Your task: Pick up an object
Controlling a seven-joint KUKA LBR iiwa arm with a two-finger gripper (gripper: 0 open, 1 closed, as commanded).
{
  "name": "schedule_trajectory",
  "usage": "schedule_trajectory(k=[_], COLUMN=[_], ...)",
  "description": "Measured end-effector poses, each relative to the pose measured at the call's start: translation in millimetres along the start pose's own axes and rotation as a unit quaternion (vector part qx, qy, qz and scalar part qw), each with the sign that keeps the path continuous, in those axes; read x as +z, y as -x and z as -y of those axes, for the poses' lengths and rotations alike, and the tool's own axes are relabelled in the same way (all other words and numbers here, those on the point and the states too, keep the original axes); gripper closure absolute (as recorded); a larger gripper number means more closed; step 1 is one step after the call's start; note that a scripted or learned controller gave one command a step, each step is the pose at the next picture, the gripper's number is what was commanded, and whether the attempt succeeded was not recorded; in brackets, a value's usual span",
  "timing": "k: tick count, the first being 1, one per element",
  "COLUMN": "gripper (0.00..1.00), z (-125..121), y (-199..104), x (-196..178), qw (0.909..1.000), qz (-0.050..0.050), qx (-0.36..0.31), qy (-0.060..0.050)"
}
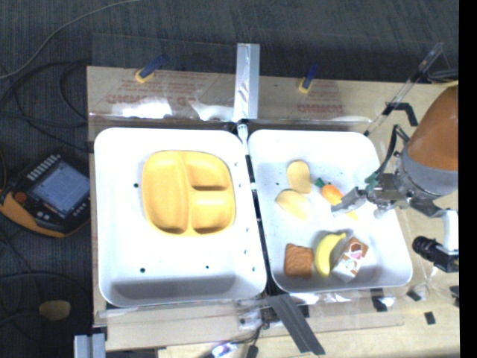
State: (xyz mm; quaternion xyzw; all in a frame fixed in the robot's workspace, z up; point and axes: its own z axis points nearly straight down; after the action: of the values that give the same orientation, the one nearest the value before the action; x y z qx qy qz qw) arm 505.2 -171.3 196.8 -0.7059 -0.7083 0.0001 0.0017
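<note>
We take the small orange carrot-shaped toy with a green tip (329,192) as the thing nearest the gripper; it lies in the right shallow white bin (373,151), its long axis running from upper left to lower right, green end pointing up and left. Just left of the carrot sit two pale yellow rounded pieces: one (298,174) above and one (292,202) below it. Further below the carrot, near the bin's front wall, we see a yellow banana (326,252) lying roughly upright in the view, a brown square biscuit-like block (298,260) to its left, and a white packet with red print (350,258) touching its right side.

Right of the carrot, the two-finger gripper (356,200) reaches in on the grey arm with the orange band (436,144). One metal finger (344,202) stretches toward the carrot's lower right end, very close to it; we cannot tell whether they touch, nor whether the fingers are spread or closed. Nothing shows between them.

Far left of the carrot, the left white bin (112,222) holds a yellow divided plastic tray (186,191). Both bins rest on the bench (358,95).
</note>
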Motion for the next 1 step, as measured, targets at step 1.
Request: schedule_trajectory(k=[1], gripper=[0.00], z=[-49.9], y=[8.8], x=[107.2], qw=[0.9986], qz=[0.004], qx=[0.052], qy=[0.008])
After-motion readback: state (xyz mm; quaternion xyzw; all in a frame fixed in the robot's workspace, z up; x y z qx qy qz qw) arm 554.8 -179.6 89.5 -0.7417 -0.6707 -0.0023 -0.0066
